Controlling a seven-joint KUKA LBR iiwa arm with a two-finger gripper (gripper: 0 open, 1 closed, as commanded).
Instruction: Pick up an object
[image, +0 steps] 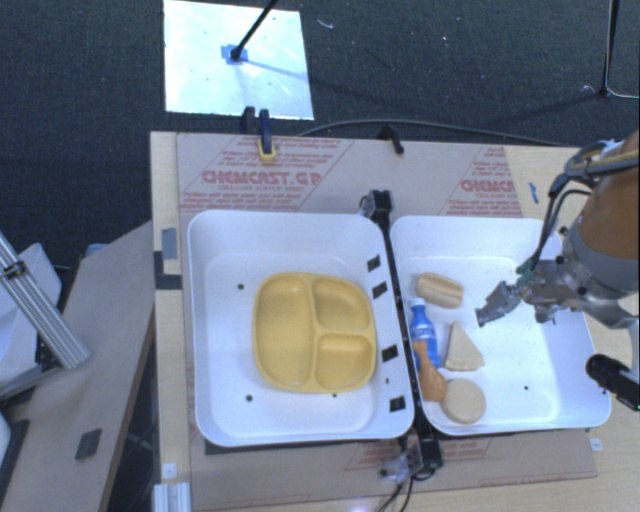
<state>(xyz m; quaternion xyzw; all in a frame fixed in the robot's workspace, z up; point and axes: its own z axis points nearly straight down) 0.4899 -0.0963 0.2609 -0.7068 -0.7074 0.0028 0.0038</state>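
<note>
Just left of our two-finger gripper (492, 308), whose state we cannot tell, lies a tan plastic bread wedge (462, 350): light, stiff, probably slippery; we'd pinch its flat faces.

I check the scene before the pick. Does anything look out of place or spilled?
Nothing looks spilled or damaged. The yellow divided plate lies flat in the left bin. The blue bottle lies on its side against the right bin's left wall, beside the food pieces.

Yellow tray (313, 332) in L bin (215, 260); gripper (493, 306) over R bin (560, 390).
</note>
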